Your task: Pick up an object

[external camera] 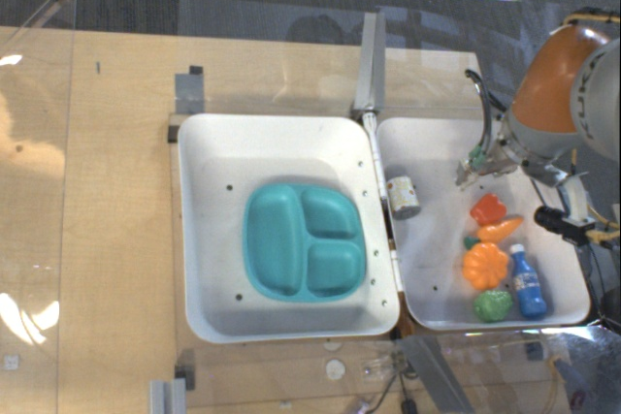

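Nothing is lifted yet: the tool point(482, 165), its grip state impossible to tell, hovers in the right bin point(427, 291), with the toy vegetables point(488, 238) and blue bottle point(527, 283) lying at its five o'clock.

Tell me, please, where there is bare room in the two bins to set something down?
Free: the right bin floor between the small can and the toys, and the left bin margin around the teal tray. Crowded: the right bin's near-right corner, with pumpkin, blue bottle and green toy.
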Tool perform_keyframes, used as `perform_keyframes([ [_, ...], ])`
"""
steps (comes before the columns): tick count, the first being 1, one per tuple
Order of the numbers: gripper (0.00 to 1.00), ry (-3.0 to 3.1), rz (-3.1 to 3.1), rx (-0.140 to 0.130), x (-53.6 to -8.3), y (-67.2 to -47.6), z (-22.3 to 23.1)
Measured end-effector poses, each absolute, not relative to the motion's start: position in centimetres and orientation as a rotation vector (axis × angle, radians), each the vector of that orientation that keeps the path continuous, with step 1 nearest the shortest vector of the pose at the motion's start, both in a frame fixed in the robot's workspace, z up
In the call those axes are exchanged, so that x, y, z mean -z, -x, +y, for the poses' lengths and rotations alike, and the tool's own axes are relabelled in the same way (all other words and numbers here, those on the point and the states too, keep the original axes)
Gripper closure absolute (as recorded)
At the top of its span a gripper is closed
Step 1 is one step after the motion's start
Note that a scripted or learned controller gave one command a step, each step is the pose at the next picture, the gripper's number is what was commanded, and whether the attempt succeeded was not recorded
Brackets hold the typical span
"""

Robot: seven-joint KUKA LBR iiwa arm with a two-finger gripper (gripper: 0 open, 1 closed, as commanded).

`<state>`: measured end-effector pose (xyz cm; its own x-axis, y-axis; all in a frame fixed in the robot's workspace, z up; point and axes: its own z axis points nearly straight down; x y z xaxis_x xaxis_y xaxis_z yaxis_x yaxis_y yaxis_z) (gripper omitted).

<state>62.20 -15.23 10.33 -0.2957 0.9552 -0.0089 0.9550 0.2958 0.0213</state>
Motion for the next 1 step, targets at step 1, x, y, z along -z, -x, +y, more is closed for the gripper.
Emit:
perform_keyframes([
  [1,0.0,-1.853,2.513,-0.019,-10.32,-62.19,-15.24],
])
